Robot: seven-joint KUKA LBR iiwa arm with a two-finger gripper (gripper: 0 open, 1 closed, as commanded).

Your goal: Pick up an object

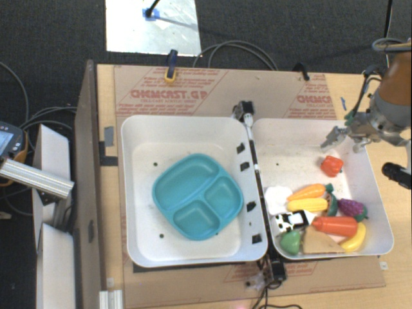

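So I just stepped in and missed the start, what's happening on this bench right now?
A grey robot arm with an orange band reaches in from the right, and its pincer hangs over the right bin, just above a small orange-red toy. It holds nothing. The rest of the toy food lies heaped in that bin's near corner. The left bin holds a teal divided plate. No pick has been made yet.

Teal divided tray (pixel 197 197) lay in left bin (pixel 138 166), near its centre. Printed cardboard sheet (pixel 193 89) spread beneath both bins. Yellow-and-blue clamp (pixel 171 66) gripped cardboard's far edge. Shiny foil sheet (pixel 153 18) lay on dark floor beyond bench. Aluminium bar (pixel 35 177) sat at left.
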